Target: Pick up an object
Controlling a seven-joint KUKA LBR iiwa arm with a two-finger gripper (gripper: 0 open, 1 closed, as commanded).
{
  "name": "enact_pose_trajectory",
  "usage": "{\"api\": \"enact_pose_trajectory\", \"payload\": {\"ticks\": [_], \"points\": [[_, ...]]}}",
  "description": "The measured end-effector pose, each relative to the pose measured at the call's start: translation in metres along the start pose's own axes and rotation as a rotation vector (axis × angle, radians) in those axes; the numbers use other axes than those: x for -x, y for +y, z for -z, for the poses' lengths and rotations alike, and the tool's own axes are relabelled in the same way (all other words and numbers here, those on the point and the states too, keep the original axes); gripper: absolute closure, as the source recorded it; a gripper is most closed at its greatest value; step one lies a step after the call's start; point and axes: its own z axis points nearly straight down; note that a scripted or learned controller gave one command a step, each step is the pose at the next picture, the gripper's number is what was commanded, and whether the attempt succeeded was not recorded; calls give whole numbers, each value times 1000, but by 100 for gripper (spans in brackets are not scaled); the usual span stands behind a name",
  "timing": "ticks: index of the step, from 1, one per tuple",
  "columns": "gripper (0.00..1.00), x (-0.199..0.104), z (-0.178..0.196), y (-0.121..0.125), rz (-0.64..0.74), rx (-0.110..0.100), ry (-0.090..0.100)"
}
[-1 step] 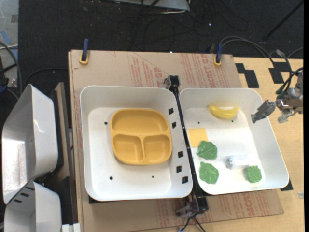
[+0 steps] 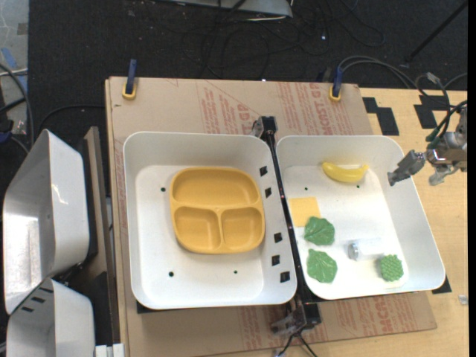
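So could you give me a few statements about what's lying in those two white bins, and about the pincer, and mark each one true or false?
1. The yellow divided tray sits in the left bin. True.
2. The banana lies in the left bin. False: it lies in the right bin, near its far edge.
3. The pincer hovers at the right bin's right rim, gripping nothing. True.
4. The right bin holds just one green piece. False: three green pieces are there, two leafy ones and a smaller one.
5. A flat yellow square lies in the right bin. True.
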Motion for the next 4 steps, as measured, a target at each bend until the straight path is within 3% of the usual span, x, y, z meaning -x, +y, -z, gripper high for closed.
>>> {"api": "enact_pose_trajectory", "payload": {"ticks": [3, 4], "points": [[0, -7, -150, -16, -3, -5, 2], [100, -7, -137, -14, -2, 1, 0]]}}
